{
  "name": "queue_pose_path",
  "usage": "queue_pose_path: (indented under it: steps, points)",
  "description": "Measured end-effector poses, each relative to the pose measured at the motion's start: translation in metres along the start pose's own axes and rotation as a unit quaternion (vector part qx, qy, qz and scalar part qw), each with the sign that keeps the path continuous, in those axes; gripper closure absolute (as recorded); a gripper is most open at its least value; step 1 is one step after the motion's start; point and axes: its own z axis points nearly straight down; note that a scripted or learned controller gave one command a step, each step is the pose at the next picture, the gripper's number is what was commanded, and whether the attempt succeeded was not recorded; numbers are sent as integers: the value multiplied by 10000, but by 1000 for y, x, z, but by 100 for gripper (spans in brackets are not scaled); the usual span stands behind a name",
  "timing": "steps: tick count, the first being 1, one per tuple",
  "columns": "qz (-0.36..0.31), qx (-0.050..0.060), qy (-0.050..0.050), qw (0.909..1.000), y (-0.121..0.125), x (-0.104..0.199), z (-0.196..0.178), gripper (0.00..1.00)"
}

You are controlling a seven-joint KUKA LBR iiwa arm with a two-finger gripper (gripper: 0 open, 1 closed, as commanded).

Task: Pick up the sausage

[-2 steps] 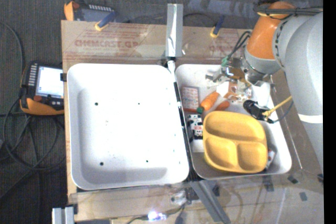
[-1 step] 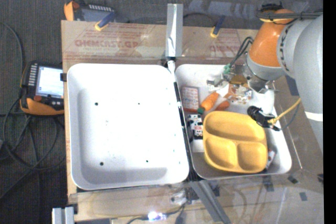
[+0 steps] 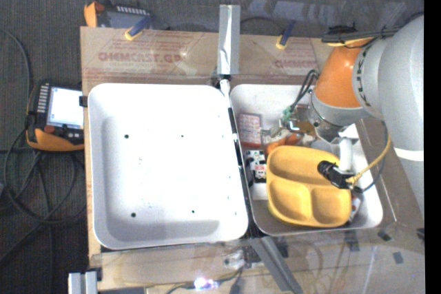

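White bin [image 3: 265,96] holds a glossy yellow tray [image 3: 300,196] beside the tool [image 3: 300,123].

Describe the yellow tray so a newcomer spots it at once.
Look at the right white bin, where the arm reaches in. The yellow tray lies in its near half, split into compartments. It is the biggest thing there and the only yellow one.

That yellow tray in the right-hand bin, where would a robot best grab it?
By its thin raised rim, coming straight down from above. The yellow tray lies open side up, likely too broad to span, so only an edge fits. Its left rim looks best: the arm hangs over the upper right corner.
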Motion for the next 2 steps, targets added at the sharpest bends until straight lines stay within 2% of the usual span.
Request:
queue_pose_path:
  steps: [1,2]
  points:
    - [10,-28,-5,10000,2,-1,-12,100]
    - [-2461,48,23,9692,34,40,-94,100]
